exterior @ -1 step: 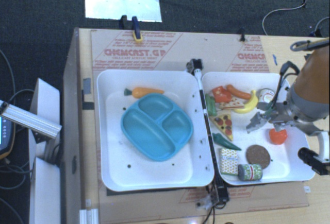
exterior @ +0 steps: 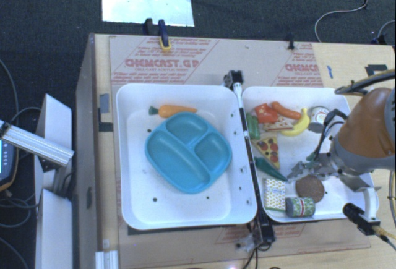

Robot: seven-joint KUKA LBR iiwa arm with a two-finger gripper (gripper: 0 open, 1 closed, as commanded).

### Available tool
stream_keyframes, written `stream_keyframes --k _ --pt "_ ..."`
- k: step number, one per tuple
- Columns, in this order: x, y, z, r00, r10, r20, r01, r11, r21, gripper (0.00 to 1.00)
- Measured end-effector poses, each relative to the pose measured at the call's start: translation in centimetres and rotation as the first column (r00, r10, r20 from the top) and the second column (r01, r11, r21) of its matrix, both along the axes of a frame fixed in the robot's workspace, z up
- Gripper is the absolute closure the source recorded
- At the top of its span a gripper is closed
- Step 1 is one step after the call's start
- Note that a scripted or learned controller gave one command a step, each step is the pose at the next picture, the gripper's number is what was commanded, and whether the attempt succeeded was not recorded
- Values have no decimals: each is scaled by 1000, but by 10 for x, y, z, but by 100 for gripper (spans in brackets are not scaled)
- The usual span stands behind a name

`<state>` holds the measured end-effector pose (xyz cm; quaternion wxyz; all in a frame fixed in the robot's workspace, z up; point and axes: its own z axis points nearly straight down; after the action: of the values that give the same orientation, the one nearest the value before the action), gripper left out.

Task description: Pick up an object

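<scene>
Grey two-finger gripper [exterior: 307, 169], finger spread unreadable at this slant, hangs just above a round brown patty [exterior: 309, 187], with a green-labelled can [exterior: 300, 206] just beyond it, in the right white bin [exterior: 272, 96]; bench board [exterior: 185, 54] printed "CHEMCAST GP".

"CHEMCAST GP" in red on bench sheet [exterior: 162, 64] (repeated at right, partly hidden)

The arm [exterior: 370, 138] is showing a rounded orange band above a grey wrist housing. Dark cables are running along the housing beside the band. Below the housing, the pincer [exterior: 307, 170] is presenting grey metal parts. A white bracket is projecting from the housing's lower side.
</scene>
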<state>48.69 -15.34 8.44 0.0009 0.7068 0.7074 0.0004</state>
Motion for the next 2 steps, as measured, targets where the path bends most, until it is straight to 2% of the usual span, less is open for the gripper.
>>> stream_keyframes --k 1,2 --pt "2 0 11 1000 1 5 -1 1000 0 100" --pt "37 26 96 1000 2 2 -2 1000 0 100"
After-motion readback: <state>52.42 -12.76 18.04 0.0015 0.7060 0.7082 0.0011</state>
